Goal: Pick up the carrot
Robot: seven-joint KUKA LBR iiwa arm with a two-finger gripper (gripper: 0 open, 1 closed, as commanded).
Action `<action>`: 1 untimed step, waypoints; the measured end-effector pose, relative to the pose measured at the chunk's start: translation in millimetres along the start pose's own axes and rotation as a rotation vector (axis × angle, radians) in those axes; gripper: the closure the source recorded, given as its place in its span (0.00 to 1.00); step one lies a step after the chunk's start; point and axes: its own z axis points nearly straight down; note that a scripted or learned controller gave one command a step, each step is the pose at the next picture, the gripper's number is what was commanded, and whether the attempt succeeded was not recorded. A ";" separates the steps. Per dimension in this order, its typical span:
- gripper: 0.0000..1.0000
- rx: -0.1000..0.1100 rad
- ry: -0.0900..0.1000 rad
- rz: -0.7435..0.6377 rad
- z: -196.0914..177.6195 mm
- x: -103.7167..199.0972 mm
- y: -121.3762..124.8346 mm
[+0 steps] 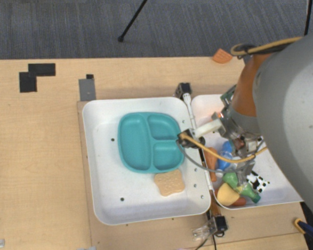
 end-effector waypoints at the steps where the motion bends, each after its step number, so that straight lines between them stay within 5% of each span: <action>1: 1.00 0.003 -0.001 -0.014 -10.2 2.0 -1.1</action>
